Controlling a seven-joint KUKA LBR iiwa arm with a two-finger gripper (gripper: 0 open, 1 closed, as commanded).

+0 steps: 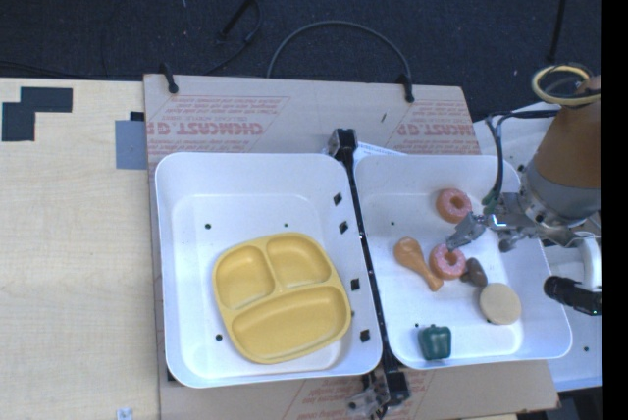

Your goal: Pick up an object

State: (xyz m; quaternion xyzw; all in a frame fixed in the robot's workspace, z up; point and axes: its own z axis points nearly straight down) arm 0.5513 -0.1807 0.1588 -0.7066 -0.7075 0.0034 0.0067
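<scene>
The right bin (549, 335) holds several toy foods. A pink donut (452, 204) lies toward the back. A second pink donut (447, 261) sits mid-bin beside an orange-brown drumstick (416, 261) and a small dark brown piece (475, 273). A beige round cookie (500, 303) lies in front of these, and a green pepper (435, 341) sits near the front wall. My gripper (469, 233) hangs low over the bin between the two donuts, just up and right of the nearer one. Nothing shows in its grasp.
The left bin (186, 212) holds a yellow divided plate (282, 295). A black divider (358, 251) runs between the bins. The arm's orange band (571, 148) and grey wrist reach over the right bin's right wall. Cardboard lies under both bins.
</scene>
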